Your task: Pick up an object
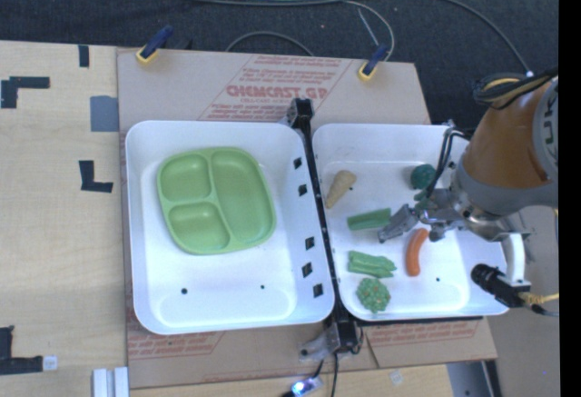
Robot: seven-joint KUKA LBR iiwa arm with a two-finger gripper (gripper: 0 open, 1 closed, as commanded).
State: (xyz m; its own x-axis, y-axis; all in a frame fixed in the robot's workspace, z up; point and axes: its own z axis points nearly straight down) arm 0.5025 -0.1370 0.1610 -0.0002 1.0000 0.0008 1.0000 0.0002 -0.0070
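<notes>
Two shallow white bins sit side by side on a cardboard sheet. The left bin (145,204) holds a green divided plate (216,200), lying flat toward its upper half. The right bin (381,139) holds the loose items: a tan cone-shaped piece (339,187) near the divider, a dark green round object (422,175) toward the upper right, a green oblong piece (368,220) at centre, a green pod-like piece (372,263) below it, a knobbly green cluster (373,294) near the lower edge, and an orange sausage-shaped piece (415,252) lying roughly upright in the frame, right of the pod. The arm (508,159) reaches in from the right, orange band visible above the wrist. The gripper (404,224) sits low over the middle of the right bin, just right of the green oblong piece and just above the top end of the orange piece. Its fingers appear spread somewhat with nothing seen between them, though the dark metalwork blurs together here and the exact gap is uncertain. No item is lifted; all rest on the bin floor.
</notes>
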